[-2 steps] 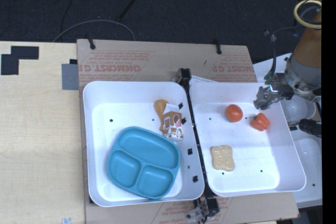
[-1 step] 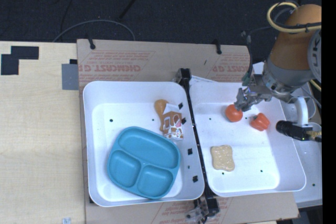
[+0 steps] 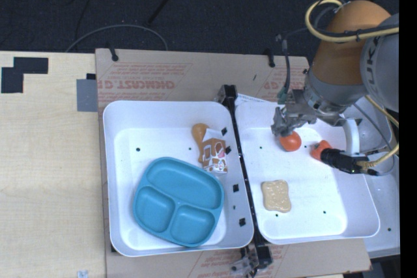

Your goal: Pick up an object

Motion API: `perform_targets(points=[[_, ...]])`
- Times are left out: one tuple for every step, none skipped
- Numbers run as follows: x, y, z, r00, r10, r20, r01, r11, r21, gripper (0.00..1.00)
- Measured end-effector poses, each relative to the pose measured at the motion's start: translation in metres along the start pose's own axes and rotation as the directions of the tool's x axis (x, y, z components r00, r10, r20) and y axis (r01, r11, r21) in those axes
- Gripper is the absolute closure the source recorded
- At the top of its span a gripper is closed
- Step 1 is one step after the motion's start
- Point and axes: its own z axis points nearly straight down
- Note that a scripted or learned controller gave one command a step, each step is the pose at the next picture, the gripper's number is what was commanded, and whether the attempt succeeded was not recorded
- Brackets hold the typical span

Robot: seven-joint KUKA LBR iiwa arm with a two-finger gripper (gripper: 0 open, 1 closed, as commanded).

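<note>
A smooth, round red-orange ball (image 3: 290,141) sits in the right bin (image 3: 365,221) — upper centre-right of the frame — directly under the gripper (image 3: 287,127), touching its dark metal tips. Whether the jaws clamp it or stand apart — I cannot tell. A flat, tan toast-shaped piece (image 3: 276,196) lies lower.

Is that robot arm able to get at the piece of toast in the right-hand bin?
Probably yes. The toast lies flat on open floor of the right bin, nothing on or beside it. The gripper hangs over the same bin by a red tomato.
</note>
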Motion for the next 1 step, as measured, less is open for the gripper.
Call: perform_targets(points=[[0.0528, -0.0009, -0.0054, 1.0, 0.0, 0.0, 0.0, 1.0, 0.0, 1.0]])
